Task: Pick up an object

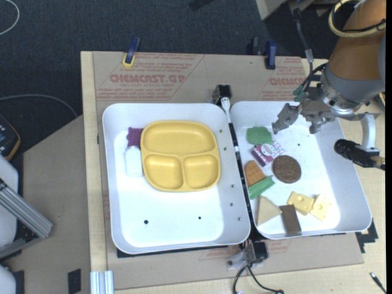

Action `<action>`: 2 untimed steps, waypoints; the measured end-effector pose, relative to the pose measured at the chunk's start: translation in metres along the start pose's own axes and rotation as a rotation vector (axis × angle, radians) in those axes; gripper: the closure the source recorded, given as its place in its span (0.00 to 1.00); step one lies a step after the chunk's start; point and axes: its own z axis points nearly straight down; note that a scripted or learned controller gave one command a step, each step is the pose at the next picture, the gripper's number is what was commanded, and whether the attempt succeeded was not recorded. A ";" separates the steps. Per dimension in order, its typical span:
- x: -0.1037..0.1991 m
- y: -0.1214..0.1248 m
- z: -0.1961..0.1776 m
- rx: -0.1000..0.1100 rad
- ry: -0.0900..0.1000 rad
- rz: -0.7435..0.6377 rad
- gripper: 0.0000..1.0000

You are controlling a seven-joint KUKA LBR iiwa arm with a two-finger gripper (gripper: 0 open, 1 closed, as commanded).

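The yellow tray (180, 154) hides part of a purple item (134, 136) (1 edge showing).

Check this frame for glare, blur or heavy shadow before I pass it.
Camera view: even overhead light, white bins bright but not blown out; soft shadows beside the yellow tray; food pieces sharp; the gripper slightly soft; floor dark.

I work from one fixed camera, mounted above the bench (184, 72) and looking down at a slant. It sits far enough back to take in both the left bin (122, 225) and the right bin (349, 195) whole, plus dark floor (61, 17) beyond the bench's far edge. Far side of the bench lies toward the top of frame, near side toward the bottom. The arm (358, 48) enters from the right edge.
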 end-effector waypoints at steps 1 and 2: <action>0.000 0.002 -0.008 -0.014 -0.001 -0.002 0.00; 0.001 0.008 0.036 -0.010 -0.001 -0.002 0.00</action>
